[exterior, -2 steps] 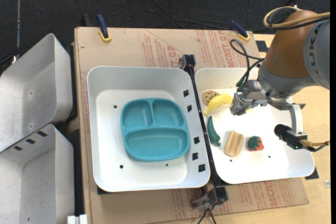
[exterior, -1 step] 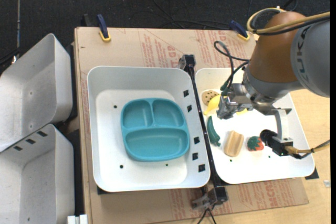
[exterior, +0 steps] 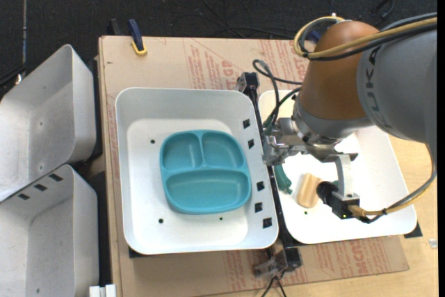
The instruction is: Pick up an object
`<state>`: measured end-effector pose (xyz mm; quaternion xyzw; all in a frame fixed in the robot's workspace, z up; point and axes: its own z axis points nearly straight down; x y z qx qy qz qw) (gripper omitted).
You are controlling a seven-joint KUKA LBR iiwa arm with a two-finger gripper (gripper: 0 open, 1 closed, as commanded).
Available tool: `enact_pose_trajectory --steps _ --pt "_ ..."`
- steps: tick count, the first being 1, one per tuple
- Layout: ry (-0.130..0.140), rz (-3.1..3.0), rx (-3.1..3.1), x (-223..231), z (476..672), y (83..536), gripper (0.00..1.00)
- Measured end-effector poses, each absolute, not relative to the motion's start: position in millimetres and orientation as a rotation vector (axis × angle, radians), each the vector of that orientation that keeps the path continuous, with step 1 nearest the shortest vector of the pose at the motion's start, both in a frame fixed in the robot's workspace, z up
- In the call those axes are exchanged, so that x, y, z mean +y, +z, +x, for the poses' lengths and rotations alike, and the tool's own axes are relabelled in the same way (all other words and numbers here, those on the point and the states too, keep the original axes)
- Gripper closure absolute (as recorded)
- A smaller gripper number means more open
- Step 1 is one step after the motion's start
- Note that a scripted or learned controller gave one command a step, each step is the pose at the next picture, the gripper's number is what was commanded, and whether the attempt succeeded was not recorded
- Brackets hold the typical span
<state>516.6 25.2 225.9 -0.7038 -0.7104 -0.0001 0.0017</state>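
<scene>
One fixed camera above my tabletop (exterior: 188,55) looks down aslant on left bin (exterior: 132,170) and right bin (exterior: 386,170); my arm (exterior: 389,80) reaches in from its right.

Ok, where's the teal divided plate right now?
In the camera view, the teal divided plate lies flat in the middle of the left bin, left of the arm.

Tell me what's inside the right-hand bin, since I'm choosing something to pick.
A pale tan block and a green object lie in the right bin near its left wall. The arm covers the bin's upper part, so anything under it is hidden.
</scene>
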Motion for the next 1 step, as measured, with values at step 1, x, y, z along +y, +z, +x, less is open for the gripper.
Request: enact_pose_trajectory --steps 1 --pt "0.002 -2.209 -2.227 73.7 495.7 218.7 1.00"
